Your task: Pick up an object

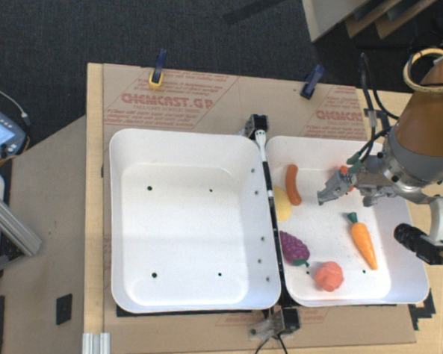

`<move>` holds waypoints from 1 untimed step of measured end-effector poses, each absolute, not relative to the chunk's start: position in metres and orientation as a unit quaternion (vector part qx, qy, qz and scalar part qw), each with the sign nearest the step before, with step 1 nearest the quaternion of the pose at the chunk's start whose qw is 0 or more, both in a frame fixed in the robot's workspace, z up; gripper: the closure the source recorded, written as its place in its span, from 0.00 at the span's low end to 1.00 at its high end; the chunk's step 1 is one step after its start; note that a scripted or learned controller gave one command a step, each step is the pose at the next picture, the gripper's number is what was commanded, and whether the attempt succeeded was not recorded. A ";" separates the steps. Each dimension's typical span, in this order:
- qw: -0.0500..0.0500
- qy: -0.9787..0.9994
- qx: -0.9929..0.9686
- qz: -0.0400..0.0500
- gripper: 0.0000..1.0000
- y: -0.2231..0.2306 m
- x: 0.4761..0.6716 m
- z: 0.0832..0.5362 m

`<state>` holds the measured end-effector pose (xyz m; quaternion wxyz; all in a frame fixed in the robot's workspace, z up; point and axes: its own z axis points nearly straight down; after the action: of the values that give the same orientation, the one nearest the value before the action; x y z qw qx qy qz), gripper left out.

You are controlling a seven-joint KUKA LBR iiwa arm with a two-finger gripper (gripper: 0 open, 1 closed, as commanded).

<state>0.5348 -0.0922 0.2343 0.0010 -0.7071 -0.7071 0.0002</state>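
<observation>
Carrot [364,244] (green-topped): orange, tapered, lying flat.

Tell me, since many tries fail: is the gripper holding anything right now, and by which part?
Nothing is seen held. The gripper hangs over the right bin between the sausage and the carrot, apart from both.

orange carrot [364,243], purple grapes [293,248], white bins [133,152]

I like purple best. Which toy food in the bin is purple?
The grapes, by the divider. The carrot and sausage are orange.
</observation>
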 end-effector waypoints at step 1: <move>0.004 -0.709 -0.705 0.002 0.00 -0.034 0.534 0.181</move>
<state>0.5345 -0.0344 0.1813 0.0041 -0.7054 -0.7088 0.0016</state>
